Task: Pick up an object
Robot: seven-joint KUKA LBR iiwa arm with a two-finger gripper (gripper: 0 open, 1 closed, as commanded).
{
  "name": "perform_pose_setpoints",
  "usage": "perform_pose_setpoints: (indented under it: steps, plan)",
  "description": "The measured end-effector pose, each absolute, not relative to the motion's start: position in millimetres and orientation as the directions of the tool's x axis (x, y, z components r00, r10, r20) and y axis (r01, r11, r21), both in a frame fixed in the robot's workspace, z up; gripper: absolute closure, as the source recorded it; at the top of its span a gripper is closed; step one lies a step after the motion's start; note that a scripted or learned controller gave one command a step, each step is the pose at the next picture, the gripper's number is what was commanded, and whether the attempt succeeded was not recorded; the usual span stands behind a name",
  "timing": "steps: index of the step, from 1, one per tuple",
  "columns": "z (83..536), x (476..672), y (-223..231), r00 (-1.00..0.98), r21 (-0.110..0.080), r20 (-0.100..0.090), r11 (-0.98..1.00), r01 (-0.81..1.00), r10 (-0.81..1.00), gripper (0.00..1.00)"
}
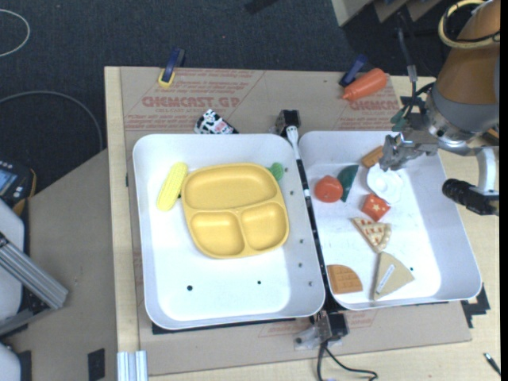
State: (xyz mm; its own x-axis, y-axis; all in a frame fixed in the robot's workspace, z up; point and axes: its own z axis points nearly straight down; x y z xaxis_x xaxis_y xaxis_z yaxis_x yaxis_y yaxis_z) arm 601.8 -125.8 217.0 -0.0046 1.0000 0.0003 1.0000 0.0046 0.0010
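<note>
One small white rounded piece (386, 182), glossy, under hand (392, 159), grip state unclear

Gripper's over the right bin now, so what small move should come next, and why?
Probably a short descent straight down. The gripper hangs at the right bin's upper end, just above a white piece, with a tomato and a red piece lying apart from it. Nothing shows between the jaws yet, so lowering onto the white piece looks like the nearest try.
</note>
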Motion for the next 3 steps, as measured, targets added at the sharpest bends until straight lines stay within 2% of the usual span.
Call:
perform_pose_setpoints:
  steps: [2, 3]
  plan:
    - [218.4, 629.9, -5.3, -0.008, 0.005, 0.002, 0.008, 1.000, 1.000, 1.00]
    - [223.8, 652.6, 50.9, -0.007, 0.005, 0.001, 0.007, 1.000, 1.000, 1.00]
